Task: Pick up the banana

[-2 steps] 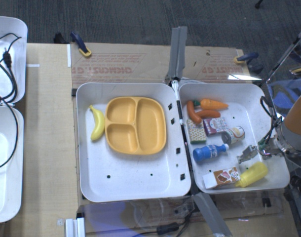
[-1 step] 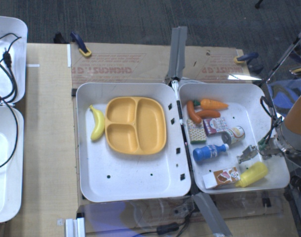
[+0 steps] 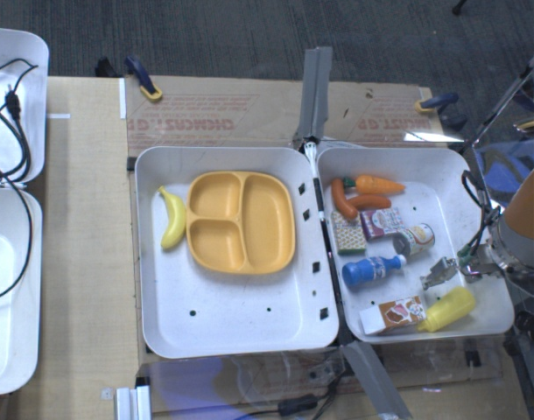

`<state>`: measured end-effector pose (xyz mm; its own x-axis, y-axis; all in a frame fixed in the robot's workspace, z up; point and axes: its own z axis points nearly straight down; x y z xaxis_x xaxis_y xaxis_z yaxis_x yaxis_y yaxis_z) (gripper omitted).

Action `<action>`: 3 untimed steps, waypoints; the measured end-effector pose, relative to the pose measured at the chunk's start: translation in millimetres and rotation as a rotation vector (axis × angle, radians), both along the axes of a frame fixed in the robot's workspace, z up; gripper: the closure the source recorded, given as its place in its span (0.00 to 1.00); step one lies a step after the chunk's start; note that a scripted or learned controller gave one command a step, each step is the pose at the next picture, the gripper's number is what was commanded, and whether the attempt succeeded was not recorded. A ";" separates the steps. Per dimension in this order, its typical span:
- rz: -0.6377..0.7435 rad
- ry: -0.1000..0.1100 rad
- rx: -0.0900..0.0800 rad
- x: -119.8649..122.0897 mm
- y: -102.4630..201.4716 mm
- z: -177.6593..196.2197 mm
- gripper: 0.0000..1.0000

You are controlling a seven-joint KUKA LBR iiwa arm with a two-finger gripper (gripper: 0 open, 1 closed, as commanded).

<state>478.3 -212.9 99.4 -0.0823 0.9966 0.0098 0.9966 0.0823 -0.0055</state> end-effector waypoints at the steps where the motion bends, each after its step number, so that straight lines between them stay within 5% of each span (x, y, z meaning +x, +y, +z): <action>1: 0.000 0.000 0.000 0.0 0.0 0.0 0.00; 3: 0.000 0.000 0.000 0.0 0.0 0.0 0.00</action>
